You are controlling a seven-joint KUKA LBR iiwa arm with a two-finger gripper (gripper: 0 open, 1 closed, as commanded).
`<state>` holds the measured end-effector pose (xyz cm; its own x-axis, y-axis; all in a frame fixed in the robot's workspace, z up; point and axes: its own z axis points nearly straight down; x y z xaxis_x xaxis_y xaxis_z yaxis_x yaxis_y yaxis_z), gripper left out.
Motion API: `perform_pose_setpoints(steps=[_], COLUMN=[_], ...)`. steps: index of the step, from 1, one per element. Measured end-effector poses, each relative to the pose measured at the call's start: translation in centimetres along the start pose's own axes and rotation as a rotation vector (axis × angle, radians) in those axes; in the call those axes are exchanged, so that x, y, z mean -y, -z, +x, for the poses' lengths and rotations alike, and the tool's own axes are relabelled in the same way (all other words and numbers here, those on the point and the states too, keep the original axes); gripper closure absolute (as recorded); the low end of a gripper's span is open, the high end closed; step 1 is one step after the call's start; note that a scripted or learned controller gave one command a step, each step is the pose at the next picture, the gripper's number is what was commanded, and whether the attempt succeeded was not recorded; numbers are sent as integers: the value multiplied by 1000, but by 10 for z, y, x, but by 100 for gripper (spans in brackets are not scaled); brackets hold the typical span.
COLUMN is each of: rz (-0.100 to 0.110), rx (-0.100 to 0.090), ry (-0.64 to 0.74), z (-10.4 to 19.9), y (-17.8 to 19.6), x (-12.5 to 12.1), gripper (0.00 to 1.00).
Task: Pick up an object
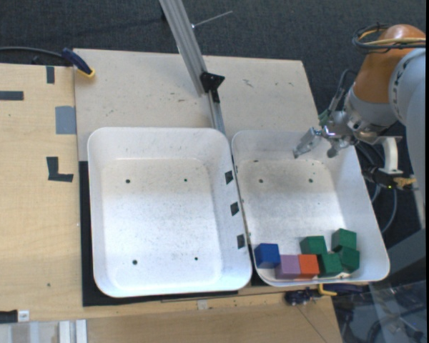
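Observation:
Several small blocks lie along the near edge of the right bin (357,184): a blue block (267,254), a purple block (290,265), an orange block (309,264) and green blocks (336,251). My gripper (316,142) hangs over the far right corner of that bin, well away from the blocks. Its fingers (302,146) stand apart with nothing between them.
The left bin (93,191) sits beside the right one on the wooden bench. A slanted metal bar (188,40) runs from the top down to the gap between the bins. Cables hang at the right edge by the arm.

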<state>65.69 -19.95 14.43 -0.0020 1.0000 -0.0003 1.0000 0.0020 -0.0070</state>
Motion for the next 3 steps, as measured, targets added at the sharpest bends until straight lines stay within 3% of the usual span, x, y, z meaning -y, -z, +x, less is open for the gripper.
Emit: perform_pose_setpoints(steps=[1,2,3], rz=[0,-6,-13], rx=[0,2,1], ry=[0,2,0], z=[1,2,3], y=[-55,-40,20], x=[1,-1,-10], gripper=[0,100,100])
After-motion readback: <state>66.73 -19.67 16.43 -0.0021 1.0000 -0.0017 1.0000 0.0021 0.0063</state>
